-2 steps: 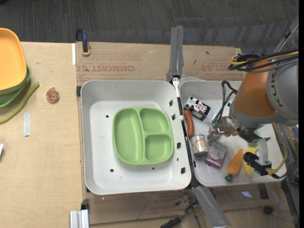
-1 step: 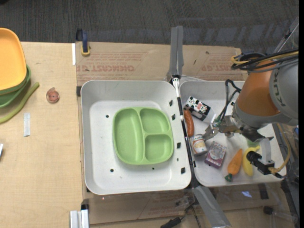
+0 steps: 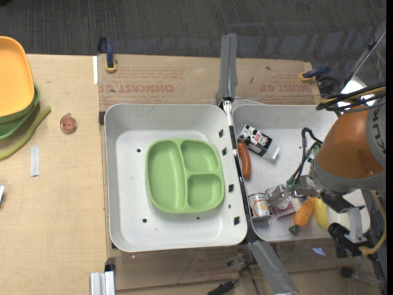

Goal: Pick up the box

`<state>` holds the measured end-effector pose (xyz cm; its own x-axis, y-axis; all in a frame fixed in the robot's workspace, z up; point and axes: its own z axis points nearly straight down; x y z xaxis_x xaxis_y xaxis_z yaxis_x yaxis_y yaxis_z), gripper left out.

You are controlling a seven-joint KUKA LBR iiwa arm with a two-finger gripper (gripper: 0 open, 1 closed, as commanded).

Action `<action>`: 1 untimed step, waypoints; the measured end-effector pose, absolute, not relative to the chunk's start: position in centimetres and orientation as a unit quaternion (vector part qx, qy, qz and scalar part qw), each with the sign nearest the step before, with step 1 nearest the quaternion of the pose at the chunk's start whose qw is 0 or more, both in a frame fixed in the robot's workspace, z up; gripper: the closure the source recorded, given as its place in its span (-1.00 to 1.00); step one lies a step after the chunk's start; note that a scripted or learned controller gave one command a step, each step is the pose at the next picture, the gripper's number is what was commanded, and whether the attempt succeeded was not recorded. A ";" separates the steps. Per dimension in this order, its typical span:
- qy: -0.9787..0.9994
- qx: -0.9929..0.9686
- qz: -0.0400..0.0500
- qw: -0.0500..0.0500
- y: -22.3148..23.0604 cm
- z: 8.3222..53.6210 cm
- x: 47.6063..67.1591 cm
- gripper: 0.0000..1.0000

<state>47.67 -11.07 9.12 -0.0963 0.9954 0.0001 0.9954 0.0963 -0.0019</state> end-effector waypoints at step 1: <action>-0.739 -0.673 0.001 0.001 -11.1 10.0 47.7 1.00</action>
